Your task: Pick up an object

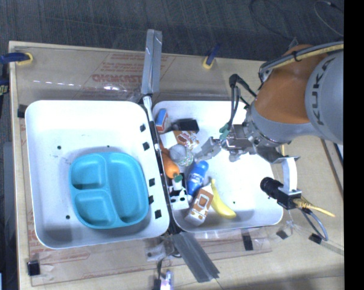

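Observation:
The right bin [254,207] holds a heap of small objects along its left side. Among them are a blue bottle [197,175], a yellow banana [221,204], a small printed box [199,206], an orange object [171,165], a clear crumpled piece [180,154], a shiny wrapper [186,140], a black object [186,125] and a small blue and orange carton [162,121]. My gripper [210,149] hangs low over the bin, just right of the wrapper and above the blue bottle. Nothing is visibly held in it.
The left bin [43,138] contains a blue divided plate [109,189]. A ridge with black clips [150,162] separates the two bins. The arm's orange band [284,95] overhangs the right bin's far right corner. A black fitting [273,188] sits at the right rim.

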{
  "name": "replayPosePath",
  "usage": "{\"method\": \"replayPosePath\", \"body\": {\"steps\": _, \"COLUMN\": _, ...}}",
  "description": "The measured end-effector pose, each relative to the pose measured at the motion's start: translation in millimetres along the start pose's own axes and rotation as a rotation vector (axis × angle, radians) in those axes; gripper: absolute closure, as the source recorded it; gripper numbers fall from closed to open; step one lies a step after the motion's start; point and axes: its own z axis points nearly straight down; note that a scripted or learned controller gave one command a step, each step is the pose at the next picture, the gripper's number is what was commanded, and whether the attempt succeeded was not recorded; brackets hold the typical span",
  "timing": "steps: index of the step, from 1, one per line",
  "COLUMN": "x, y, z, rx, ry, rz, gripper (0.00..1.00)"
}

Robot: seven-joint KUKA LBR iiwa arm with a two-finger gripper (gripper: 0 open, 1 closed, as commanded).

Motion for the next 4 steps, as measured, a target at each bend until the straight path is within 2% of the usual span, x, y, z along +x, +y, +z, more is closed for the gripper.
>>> {"method": "replayPosePath", "body": {"steps": 1, "x": -54.1, "y": 48.0, "z": 138.0, "rx": 0.0, "ry": 0.0, "rz": -0.026, "gripper": 0.0}}
{"method": "replayPosePath", "body": {"steps": 2, "x": -74.5, "y": 17.3, "z": 115.1, "rx": 0.0, "ry": 0.001, "rz": 0.047, "gripper": 0.0}}
{"method": "replayPosePath", "body": {"steps": 3, "x": -29.5, "y": 66.1, "z": 153.6, "rx": -0.001, "ry": 0.0, "rz": 0.085, "gripper": 0.0}}
{"method": "replayPosePath", "body": {"steps": 4, "x": -29.0, "y": 66.7, "z": 145.0, "rx": 0.0, "ry": 0.0, "rz": 0.081, "gripper": 1.0}}
